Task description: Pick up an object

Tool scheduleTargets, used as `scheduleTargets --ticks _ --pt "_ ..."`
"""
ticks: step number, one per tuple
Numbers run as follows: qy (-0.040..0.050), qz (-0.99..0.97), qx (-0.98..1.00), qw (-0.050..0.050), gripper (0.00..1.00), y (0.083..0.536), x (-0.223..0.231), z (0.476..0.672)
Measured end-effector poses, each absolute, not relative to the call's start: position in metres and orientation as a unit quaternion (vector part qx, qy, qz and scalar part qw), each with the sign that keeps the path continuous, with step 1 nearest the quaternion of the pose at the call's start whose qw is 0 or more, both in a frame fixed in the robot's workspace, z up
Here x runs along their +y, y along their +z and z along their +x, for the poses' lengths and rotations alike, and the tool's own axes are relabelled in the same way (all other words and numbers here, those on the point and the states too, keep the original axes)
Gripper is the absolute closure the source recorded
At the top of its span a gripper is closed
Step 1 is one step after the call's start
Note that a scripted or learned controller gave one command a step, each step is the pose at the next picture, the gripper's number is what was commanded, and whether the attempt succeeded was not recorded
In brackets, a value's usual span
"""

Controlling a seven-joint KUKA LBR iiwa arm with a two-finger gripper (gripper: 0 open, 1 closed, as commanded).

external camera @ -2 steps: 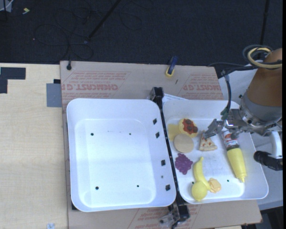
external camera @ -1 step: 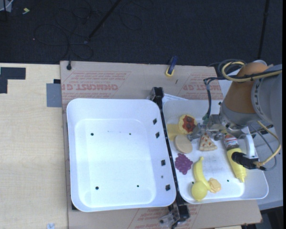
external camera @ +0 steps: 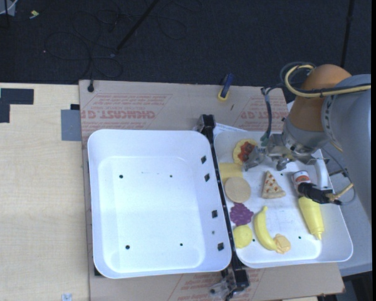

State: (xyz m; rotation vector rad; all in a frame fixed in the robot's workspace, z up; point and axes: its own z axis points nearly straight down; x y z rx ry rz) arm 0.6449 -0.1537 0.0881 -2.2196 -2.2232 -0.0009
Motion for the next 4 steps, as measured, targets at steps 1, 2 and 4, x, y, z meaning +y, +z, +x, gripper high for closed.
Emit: scheduleTargets --ticks 1,2,4 --pt "0.0002 -0.705 -0.709 0.003 0.0 0.087 -0.089 0.644" --pt "0.0015 -0.706 -0.708 0.002 1.0 0.097 -0.093 0.643" --pt "0.0012 -0.707 -0.708 0.002 1.0 0.087 -0.081 0.593"
